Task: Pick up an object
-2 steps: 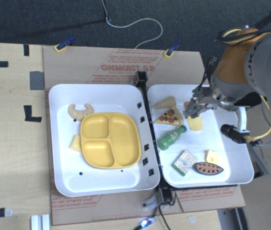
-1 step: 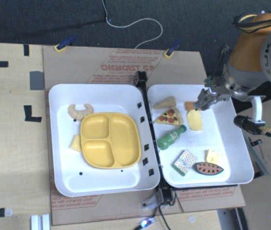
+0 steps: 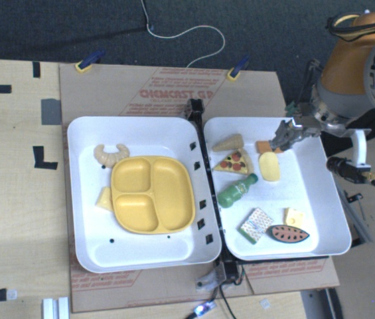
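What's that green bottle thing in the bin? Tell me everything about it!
The green bottle is a small toy, shiny like plastic, with a rounded dark green body and a lighter green neck and cap. It lies on its side in the right bin, cap pointing up-right. Its cap end sits just under the pizza slice, perhaps touching. The gripper is apart from it.

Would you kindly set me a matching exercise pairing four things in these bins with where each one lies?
Things:
1. plate
2. bottle
3. watermelon slice
4. pizza slice

Places:
A. near corner of the right bin, by a yellow block
B. middle of the left bin
C. right bin, just under the pizza slice
D. right bin, below the tan wedge

Pairs: 1-B, 2-C, 3-A, 4-D
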Tool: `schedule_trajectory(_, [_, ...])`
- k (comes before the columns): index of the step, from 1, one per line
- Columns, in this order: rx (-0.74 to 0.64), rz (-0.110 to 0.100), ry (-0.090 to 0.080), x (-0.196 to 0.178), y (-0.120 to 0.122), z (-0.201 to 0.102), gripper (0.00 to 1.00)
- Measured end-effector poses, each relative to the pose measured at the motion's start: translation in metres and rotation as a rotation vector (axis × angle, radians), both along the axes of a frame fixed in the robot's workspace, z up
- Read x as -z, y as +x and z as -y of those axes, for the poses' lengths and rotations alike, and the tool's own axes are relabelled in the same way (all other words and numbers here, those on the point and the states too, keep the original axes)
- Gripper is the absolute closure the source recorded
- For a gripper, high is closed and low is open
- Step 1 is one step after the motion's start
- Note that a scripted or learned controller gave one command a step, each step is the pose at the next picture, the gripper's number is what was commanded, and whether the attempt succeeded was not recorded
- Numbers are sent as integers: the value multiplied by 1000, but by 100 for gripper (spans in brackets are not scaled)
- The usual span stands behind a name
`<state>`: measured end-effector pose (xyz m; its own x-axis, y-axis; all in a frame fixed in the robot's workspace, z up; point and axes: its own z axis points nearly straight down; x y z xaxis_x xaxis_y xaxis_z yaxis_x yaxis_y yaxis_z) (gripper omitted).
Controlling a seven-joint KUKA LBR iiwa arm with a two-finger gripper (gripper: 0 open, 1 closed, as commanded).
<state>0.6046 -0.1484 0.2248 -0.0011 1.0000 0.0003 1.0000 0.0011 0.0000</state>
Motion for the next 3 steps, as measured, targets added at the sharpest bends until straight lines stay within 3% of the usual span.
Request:
schedule_trajectory(1, [-3, -4, 1, 10, -31, -47, 100])
schedule_trajectory(2, [-5, -3, 2, -3, -59, -98, 100])
schedule_trajectory(3, [-5, -4, 1, 3, -70, -145, 100])
